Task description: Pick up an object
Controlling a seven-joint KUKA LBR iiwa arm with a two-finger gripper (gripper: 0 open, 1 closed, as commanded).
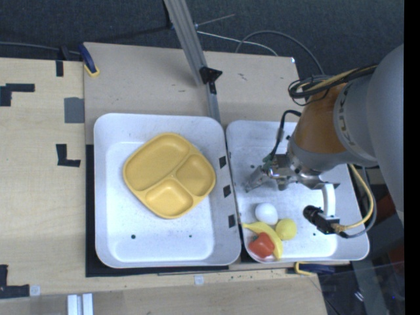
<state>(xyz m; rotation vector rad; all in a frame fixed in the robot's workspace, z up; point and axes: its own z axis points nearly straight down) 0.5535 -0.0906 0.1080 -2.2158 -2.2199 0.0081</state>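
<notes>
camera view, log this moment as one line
arm: over right bin | gripper: above white ball, holding nothing seen | nearby: yellow ball, red piece | left bin: yellow divided plate

No readable text anywhere: no labels, brands, numbers or signs legible on the bench [39, 176], the two white bins [105, 176], the yellow divided plate [169, 174] or the arm [354, 123].

Two white bins, left [108, 241] and right [341, 248], sit side by side: one yellow divided plate [169, 174] in the left; one white ball [266, 212], one yellow ball [286, 228], one banana [261, 228] and one red-orange piece [262, 244] near the right bin's front edge.
</notes>
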